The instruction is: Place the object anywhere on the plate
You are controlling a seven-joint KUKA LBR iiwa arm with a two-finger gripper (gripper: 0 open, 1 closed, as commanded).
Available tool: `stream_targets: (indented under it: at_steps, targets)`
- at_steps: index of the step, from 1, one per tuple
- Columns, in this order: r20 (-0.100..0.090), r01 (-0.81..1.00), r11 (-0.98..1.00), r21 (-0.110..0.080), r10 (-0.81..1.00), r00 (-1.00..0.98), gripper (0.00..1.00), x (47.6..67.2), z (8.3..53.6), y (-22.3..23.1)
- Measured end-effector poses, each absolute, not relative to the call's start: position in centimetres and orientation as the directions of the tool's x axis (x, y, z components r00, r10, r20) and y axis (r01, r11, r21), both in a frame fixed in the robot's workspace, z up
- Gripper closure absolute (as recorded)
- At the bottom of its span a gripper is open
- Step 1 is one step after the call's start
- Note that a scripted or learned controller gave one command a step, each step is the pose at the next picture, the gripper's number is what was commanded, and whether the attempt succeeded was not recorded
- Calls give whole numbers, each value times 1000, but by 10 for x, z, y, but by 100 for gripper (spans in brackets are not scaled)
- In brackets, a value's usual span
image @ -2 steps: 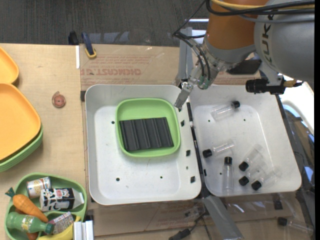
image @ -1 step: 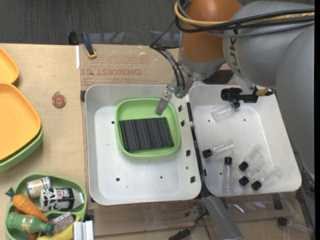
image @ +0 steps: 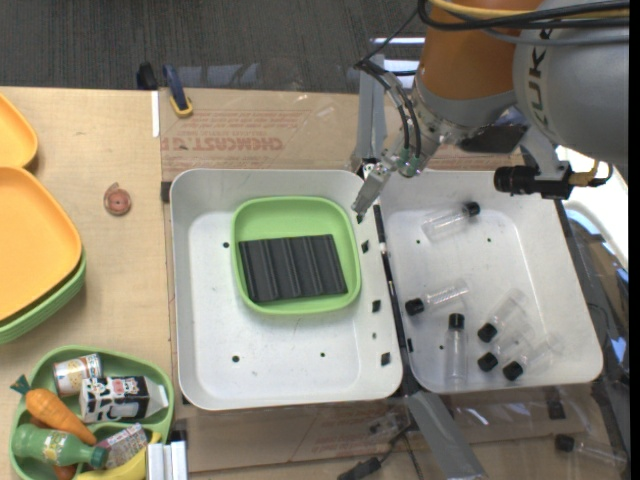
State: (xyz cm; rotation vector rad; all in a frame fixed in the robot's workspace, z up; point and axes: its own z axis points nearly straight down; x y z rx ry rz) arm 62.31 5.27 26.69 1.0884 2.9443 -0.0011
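Two-finger gripper [image: 366,196] hangs over the seam between the bins, beside the green square plastic plate [image: 296,255] in the left white bin [image: 200,298]; finger state cannot be told. Clear plastic vials with black caps [image: 452,319] lie in the right white bin [image: 560,268], faint against it. Mirrored red print on the brown cardboard sheet [image: 250,133] reads "CHEMCAST", roughly.

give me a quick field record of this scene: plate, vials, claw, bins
plate: green, in left bin, holds a dark ridged block
vials: clear with black caps, scattered in right bin
claw: above the divide between the bins, near the plate's upper right corner
held: no vial seen in the claw
task state: no vial on the plate
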Motion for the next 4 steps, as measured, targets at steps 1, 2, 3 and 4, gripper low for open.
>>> stream_targets:
  at_steps: [1,2,3,4]
  targets:
    - [0,675,738,-2,675,-738,0,631,226,98]
    - [-3,748,663,1,748,-663,0,648,276,45]
    - [-1,855,519,-2,855,-519,0,629,201,6]
    - [0,860,510,-2,860,-510,0,603,199,78]
